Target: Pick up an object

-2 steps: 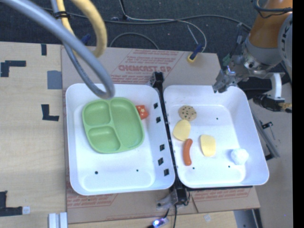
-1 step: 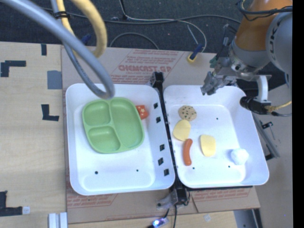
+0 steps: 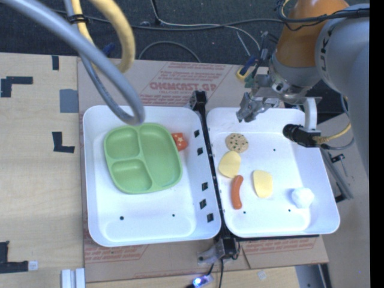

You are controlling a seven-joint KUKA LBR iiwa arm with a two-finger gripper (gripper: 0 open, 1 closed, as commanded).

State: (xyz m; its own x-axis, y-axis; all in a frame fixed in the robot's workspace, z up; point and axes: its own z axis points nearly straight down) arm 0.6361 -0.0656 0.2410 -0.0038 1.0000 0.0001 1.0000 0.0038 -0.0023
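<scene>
A green tray [image 3: 143, 158] is seen in the left bin [image 3: 96, 221]; in the right bin [image 3: 318, 221] a cookie [image 3: 237, 141] lies just below and left of the claw [image 3: 248, 114], whose finger state cannot be told

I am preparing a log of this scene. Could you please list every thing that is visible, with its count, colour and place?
bins: 2, white, side by side on bench
tray: 1, green, three compartments, left bin
strawberry: 1, red, left bin, beside tray
cookie: 1, brown, right bin, upper left
yellow pieces: 2, right bin, middle
sausage: 1, red-orange, right bin, between the yellow pieces
white lump: 1, right bin, lower right
hoses: 2, grey and yellow, over left bin
arm: 1, grey and orange, from right
claw: 1, above right bin's far edge
</scene>
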